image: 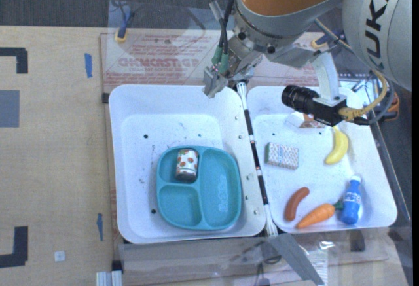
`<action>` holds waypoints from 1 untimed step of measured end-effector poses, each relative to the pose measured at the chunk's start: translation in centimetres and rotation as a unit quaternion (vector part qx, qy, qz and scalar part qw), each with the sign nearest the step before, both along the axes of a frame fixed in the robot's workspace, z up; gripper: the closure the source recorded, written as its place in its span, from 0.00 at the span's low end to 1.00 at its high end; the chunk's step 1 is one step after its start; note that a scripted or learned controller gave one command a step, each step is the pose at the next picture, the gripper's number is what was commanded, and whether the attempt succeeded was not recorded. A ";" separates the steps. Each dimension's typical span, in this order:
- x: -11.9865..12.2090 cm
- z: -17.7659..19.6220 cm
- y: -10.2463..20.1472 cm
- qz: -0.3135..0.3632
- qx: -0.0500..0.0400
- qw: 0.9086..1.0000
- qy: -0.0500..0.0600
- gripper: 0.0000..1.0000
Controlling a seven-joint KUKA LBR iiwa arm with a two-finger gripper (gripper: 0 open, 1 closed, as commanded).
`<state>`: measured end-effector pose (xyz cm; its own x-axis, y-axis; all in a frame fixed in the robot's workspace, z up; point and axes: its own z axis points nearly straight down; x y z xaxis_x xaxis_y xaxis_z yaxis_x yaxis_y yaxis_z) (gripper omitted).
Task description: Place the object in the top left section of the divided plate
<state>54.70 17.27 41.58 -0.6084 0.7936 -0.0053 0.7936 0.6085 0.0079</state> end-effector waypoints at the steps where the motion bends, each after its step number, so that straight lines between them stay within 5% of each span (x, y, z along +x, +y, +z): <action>1: 1.0 -20.9 3.3 0.087 -0.001 0.996 0.004 1.00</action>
<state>55.69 20.56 20.66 -0.7364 0.6765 -0.0001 0.6765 0.7364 0.0006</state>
